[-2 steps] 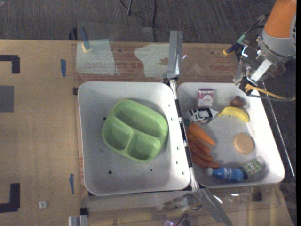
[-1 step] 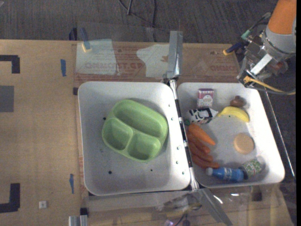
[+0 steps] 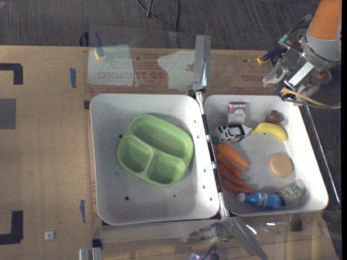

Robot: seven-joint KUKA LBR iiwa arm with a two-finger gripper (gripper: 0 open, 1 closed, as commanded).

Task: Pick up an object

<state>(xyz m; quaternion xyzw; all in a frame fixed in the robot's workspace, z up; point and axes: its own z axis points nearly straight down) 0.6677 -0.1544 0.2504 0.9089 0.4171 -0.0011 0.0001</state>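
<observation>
My gripper (image 3: pixel 286 84) hangs over the far right corner of the right bin (image 3: pixel 317 161), above the bench, fingers apart with nothing between them. Below it in that bin lie a pink-and-white carton (image 3: pixel 237 112), a small brown piece (image 3: pixel 274 116), a yellow banana (image 3: pixel 270 130) and a black-and-white cow-patterned item (image 3: pixel 233 132). Further forward are an orange carrot (image 3: pixel 232 155), reddish sausages (image 3: pixel 234 179), a tan round disc (image 3: pixel 281 165), a blue bottle (image 3: pixel 263 200) and a green-labelled container (image 3: pixel 291 193).
The left bin (image 3: pixel 108 188) holds a green divided plate (image 3: pixel 156 149). A metal rail (image 3: pixel 201 64) runs back from the divider between the bins. Yellow cable (image 3: pixel 317 103) hangs off the wrist beside the right bin's edge.
</observation>
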